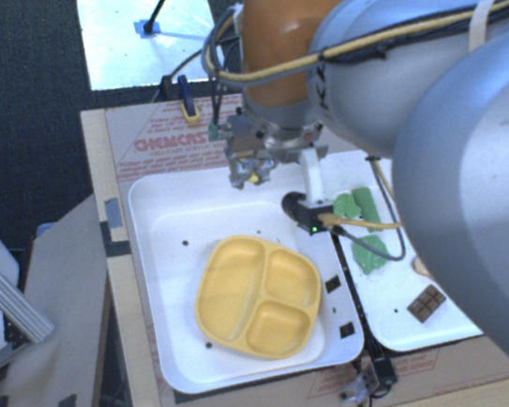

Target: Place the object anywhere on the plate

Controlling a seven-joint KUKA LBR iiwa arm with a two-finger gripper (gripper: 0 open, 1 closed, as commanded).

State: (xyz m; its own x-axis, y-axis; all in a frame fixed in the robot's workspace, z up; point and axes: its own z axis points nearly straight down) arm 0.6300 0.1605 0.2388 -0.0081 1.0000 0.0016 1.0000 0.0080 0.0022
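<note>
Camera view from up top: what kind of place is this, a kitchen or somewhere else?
Probably a robot lab, not a kitchen. A big grey arm hangs over two white bins on a bench covered with brown sheet, a yellow divided plate sits in one bin, and cables run between them.

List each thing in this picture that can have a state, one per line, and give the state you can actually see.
Yellow plate: flat in the left bin, nothing on its three compartments.
Green object: lying in the right bin, not on the plate.
Brown chocolate-like piece: lying flat in the right bin.
Tool: raised over the left bin's far edge, nothing visibly held.
</note>
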